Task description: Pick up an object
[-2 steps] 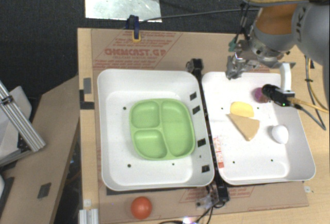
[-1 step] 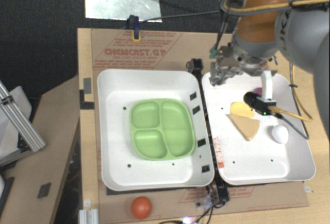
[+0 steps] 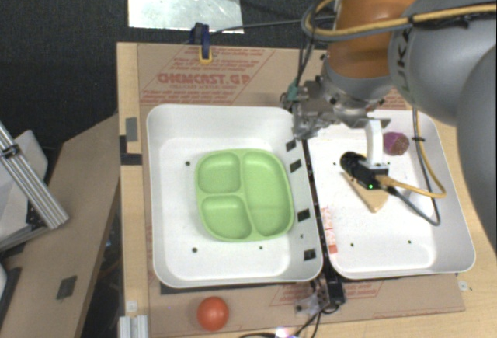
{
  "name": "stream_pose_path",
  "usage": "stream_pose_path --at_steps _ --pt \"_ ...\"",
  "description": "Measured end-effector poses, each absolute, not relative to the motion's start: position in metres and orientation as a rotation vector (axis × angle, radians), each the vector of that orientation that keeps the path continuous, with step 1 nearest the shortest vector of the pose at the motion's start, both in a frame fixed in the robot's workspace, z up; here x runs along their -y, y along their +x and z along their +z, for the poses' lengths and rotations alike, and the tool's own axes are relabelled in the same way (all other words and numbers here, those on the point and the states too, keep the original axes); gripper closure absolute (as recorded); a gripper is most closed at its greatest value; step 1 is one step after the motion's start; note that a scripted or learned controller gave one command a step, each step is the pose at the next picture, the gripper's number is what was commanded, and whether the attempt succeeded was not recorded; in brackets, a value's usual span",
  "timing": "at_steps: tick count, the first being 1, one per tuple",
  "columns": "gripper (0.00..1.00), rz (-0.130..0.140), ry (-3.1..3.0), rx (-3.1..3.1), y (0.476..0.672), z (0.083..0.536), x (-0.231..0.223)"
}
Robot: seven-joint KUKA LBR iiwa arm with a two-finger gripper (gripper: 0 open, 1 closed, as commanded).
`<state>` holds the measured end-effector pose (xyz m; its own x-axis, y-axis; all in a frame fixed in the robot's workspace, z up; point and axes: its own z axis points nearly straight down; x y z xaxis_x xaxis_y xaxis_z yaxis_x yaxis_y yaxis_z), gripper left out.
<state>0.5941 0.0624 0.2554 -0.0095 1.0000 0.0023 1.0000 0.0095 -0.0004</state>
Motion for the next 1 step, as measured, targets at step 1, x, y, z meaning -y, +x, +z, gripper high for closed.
stream_pose_path --at_steps 1 --pt "1.00 -0.001 -2.210 2.230 0.5754 0.2511 -0.1069"
